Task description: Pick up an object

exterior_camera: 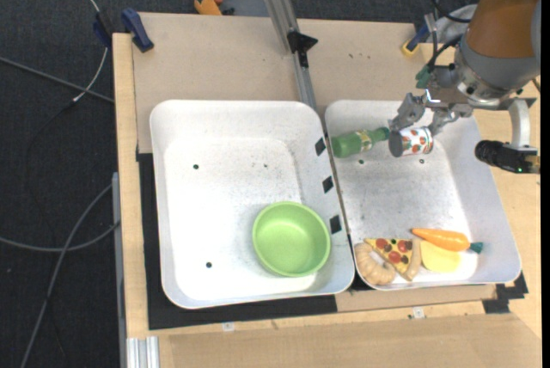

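The gripper [411, 132] hangs over the right bin [464, 186], its jaws pinching a small can [416, 141]. A green bottle [357, 142] lies just beside it.

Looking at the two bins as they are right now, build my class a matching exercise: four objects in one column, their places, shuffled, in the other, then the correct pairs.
Objects
1. green bowl
2. green bottle
3. orange carrot
4. pizza slice

Places
A. far end of the right bin, lying beside the gripper
B. near end of the left bin
C. near edge of the right bin, close to its left corner
D. near end of the right bin, over a yellow piece

Pairs: 1-B, 2-A, 3-D, 4-C
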